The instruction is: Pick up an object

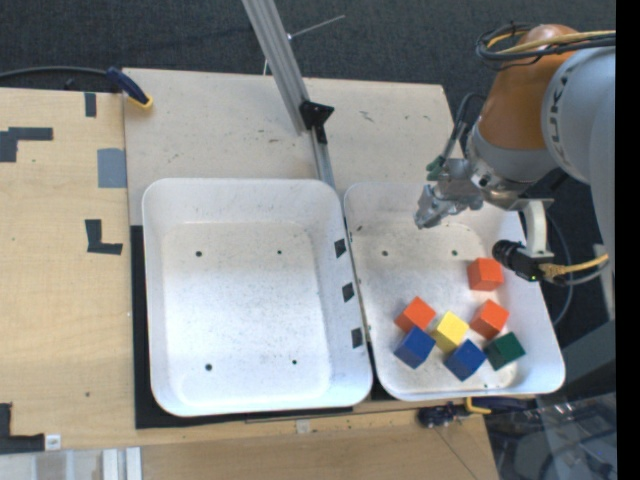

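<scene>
From my remote station, I watch the grey-and-orange KUKA arm (540, 98) reach in from the right across the pale wooden bench (60, 218), where two shallow white bins sit side by side. The left bin (160, 268) has only dark speckles and a few small holes on its floor. The right bin (540, 368) carries all the cargo, gathered toward its near end. The gripper (436, 211) hangs over the far part of that right bin, above bare floor and well apart from the blocks. At this angle I cannot tell whether its jaws are spread or closed, and I see nothing between them.

The candidates for pickup lie in a loose cluster: an orange block (485, 273) sitting alone nearest the gripper, a second orange block (490, 318) just below it, a third orange block (416, 314) to their left, a yellow block (452, 329) in the middle, two blue blocks (414, 347) flanking it on the near side, and a green block (505, 349) by the near right corner. Several of them touch or nearly touch.

As I judge it, the task is barely begun: no block is lifted, and choosing one, descending, closing and raising are all left to do.
</scene>
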